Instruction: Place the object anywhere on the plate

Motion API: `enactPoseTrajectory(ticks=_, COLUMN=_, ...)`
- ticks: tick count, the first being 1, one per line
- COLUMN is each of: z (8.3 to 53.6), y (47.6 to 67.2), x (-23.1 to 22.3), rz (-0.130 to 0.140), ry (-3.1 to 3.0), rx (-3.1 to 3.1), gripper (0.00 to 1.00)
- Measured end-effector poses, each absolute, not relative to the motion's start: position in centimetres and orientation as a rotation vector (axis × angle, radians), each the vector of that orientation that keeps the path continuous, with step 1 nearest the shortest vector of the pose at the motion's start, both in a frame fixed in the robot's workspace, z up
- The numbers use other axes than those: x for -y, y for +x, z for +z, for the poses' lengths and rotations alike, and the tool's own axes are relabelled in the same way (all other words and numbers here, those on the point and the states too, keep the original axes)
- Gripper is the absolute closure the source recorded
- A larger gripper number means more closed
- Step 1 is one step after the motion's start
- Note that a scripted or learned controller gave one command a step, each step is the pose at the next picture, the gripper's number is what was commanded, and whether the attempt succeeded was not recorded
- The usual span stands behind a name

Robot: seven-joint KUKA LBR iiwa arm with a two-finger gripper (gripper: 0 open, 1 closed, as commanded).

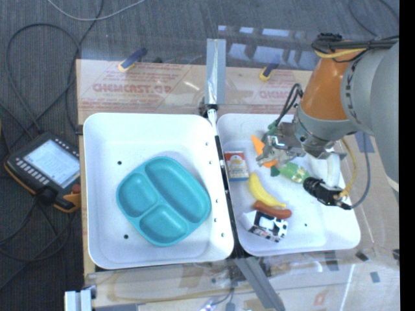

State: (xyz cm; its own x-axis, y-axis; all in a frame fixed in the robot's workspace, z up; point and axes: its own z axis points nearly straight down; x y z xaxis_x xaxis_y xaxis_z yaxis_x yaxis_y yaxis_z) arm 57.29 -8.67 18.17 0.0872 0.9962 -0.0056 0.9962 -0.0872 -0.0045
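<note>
A teal plate (164, 201) with three compartments lies in the left bin (104, 135), with nothing on it. My gripper (279, 146) hangs low over the upper part of the right bin (337, 235), under the orange-banded wrist. It is right beside an orange carrot-shaped toy (259, 144) and just above a green bottle-like toy (293, 172). Further toys lie in the same bin: a yellow banana (264, 191), a red sausage (273, 209), a small red and white carton (236, 165) and a black and white item (267, 226). I see nothing held in the gripper.
The raised wall between the two bins (222, 173) separates the toys from the plate. A black cable and connector (324, 192) trail from the wrist over the right bin. A teach pendant (45, 167) lies off the bench at left.
</note>
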Motion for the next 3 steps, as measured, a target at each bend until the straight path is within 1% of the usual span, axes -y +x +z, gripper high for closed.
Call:
enactPoseTrajectory(ticks=1, z=18.2, y=56.2, x=1.5, rz=-0.006, ry=2.148, rx=-2.295, gripper=1.00)
enactPoseTrajectory(ticks=2, z=18.1, y=51.3, x=-5.6, rz=-0.009, ry=2.206, rx=-2.242, gripper=1.00)
enactPoseTrajectory(ticks=3, z=18.1, y=51.3, x=-5.6, rz=-0.008, ry=2.207, rx=-2.242, gripper=0.00)
